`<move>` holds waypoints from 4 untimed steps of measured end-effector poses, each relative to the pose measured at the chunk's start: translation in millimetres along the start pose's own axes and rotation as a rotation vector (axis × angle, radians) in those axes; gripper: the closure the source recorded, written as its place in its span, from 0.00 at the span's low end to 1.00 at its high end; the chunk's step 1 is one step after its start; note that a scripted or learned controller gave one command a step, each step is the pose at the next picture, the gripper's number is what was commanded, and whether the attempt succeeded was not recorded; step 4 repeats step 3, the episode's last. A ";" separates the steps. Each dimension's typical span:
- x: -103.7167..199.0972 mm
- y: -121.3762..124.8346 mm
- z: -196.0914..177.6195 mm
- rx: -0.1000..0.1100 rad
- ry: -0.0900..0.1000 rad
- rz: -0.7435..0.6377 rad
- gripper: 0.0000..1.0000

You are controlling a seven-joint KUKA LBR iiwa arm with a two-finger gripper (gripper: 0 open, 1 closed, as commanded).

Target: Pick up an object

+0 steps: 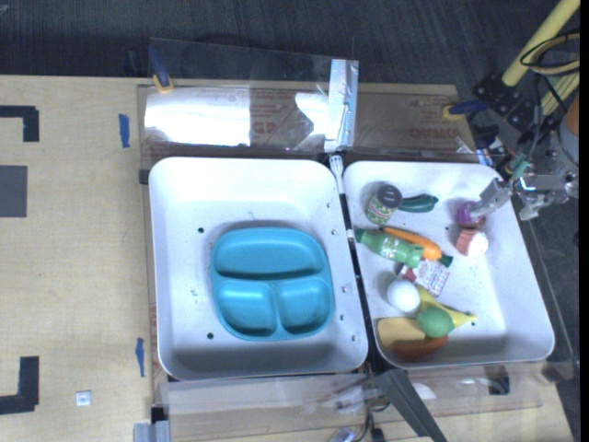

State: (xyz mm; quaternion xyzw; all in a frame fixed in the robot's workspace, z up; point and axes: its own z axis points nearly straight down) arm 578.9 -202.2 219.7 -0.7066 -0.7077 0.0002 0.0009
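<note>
Left bin [175, 247]: holds a blue divided tray [271, 281] with one long compartment at the far side and two smaller ones nearer the camera.
Right bin [525, 293]: holds a cluster of small objects, mostly along its left half.
Can [382, 203]: lies near the bin's far left, with a dark green piece [419, 203] just beside it to the right.
Carrot [414, 239]: orange, lying across a green bottle [391, 246] with a white label.
White ball [402, 296]: sits near the bin's left wall, beside a small patterned packet [433, 277].
Green lime-like fruit [435, 321]: rests against a yellow banana [451, 313] and an orange-yellow fruit [409, 339] at the near edge.
Purple object [469, 213]: at the far right of the cluster, touching a small red and white piece [471, 241].
Gripper [504, 191]: at the bin's far right corner, just beside the purple object; it appears small and blurred, so whether it is gripping anything cannot be told.
Arm: enters from the right edge, with cables above it.
</note>
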 end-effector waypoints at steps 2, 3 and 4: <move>15.0 -26.5 77.3 -0.002 -0.002 -0.235 0.00; 68.2 -43.5 126.7 -0.016 -0.010 -0.516 0.00; 68.2 -43.5 126.7 -0.016 -0.010 -0.516 0.00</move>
